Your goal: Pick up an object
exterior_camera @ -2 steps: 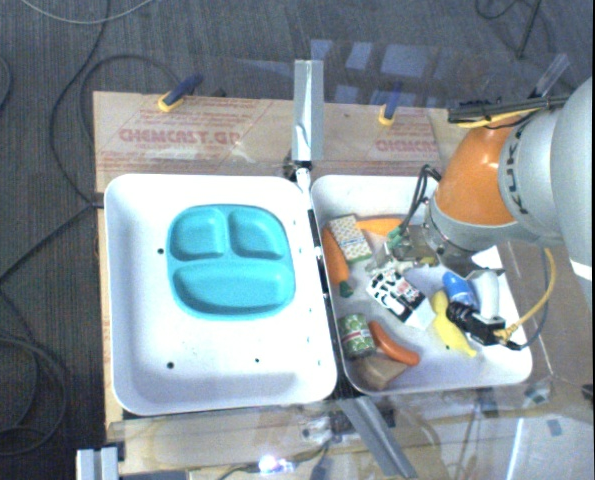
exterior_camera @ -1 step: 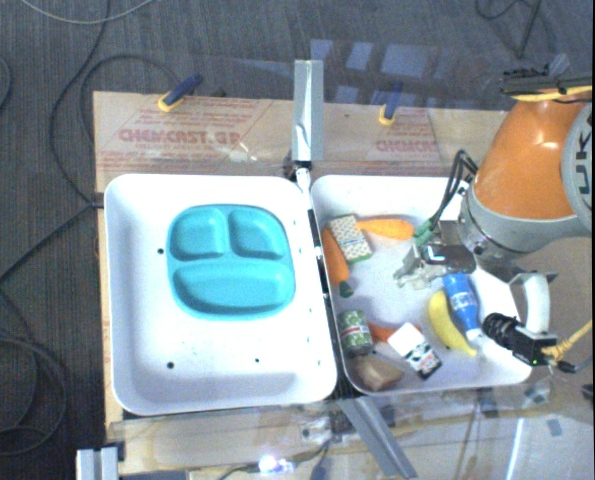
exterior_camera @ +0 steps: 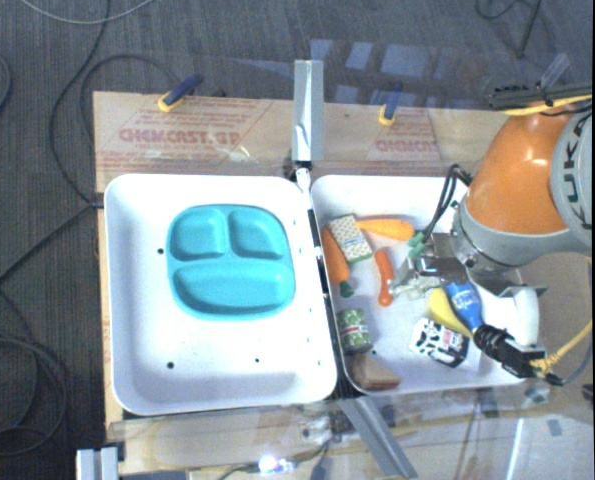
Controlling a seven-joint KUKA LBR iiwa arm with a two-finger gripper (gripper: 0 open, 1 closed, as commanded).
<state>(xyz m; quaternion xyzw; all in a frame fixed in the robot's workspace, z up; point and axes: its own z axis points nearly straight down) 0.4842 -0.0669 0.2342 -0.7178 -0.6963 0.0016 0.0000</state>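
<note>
My gripper (exterior_camera: 414,271) hangs low over the middle of the right bin (exterior_camera: 432,190), under the grey and orange arm. Just to its left lies a small red-orange pepper-like piece (exterior_camera: 384,276). Behind it rests an orange carrot (exterior_camera: 387,229). A yellow piece (exterior_camera: 443,308) with a blue item (exterior_camera: 464,301) on it lies close on the gripper's right, partly under the wrist. A black-and-white patterned item (exterior_camera: 439,342) sits nearer the front. I see nothing held.
Along the right bin's left wall lie a checkered box (exterior_camera: 349,236), another orange carrot (exterior_camera: 334,255), a green can (exterior_camera: 353,330) and a brown piece (exterior_camera: 378,376). The left bin (exterior_camera: 137,368) holds a teal sectioned plate (exterior_camera: 232,260).
</note>
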